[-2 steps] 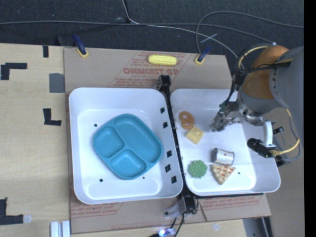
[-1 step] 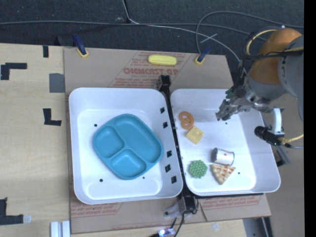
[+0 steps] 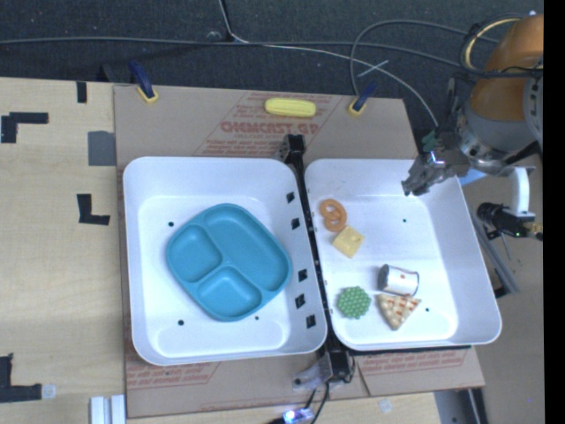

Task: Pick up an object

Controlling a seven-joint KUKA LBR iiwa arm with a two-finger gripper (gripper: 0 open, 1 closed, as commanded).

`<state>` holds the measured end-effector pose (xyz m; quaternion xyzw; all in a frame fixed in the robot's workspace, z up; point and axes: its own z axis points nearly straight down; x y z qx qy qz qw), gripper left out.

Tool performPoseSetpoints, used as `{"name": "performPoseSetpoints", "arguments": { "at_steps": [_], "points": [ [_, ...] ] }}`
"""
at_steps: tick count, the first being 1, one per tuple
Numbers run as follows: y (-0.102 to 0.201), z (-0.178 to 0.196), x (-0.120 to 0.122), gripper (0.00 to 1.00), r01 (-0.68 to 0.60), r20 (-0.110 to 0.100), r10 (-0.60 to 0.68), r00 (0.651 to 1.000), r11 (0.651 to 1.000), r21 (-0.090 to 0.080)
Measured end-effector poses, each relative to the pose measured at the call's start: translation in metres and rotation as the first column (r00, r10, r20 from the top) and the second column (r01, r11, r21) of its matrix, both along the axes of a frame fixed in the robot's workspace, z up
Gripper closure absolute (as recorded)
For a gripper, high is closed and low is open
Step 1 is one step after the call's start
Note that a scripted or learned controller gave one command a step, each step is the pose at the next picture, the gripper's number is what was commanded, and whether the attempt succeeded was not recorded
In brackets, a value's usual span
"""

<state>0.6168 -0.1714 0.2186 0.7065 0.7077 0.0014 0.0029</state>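
The right bin (image 3: 459,237) holds an orange pretzel (image 3: 333,213), a pale yellow cheese block (image 3: 348,241), a white cup on its side (image 3: 399,280), a green round piece (image 3: 354,302) and a waffle-like wedge (image 3: 398,309). My gripper (image 3: 418,181) hangs over the bin's far right corner, well apart from all of these, with nothing visibly held. The grey arm with its orange band (image 3: 521,47) comes in from the upper right.
The left bin (image 3: 141,237) holds a blue divided tray (image 3: 228,260). A yellow banana-shaped piece (image 3: 290,107) lies on the cardboard behind the bins. Cables loop across the dark backdrop, and clamps pin the cardboard at the back.
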Motion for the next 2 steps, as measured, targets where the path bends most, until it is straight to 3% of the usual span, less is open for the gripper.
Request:
{"name": "performPoseSetpoints", "arguments": {
  "at_steps": [2],
  "points": [
    [-0.002, 0.066, -0.002, 1.00, 0.000, -0.005, 0.000, 1.000, 1.000, 0.002]
  ]
}}
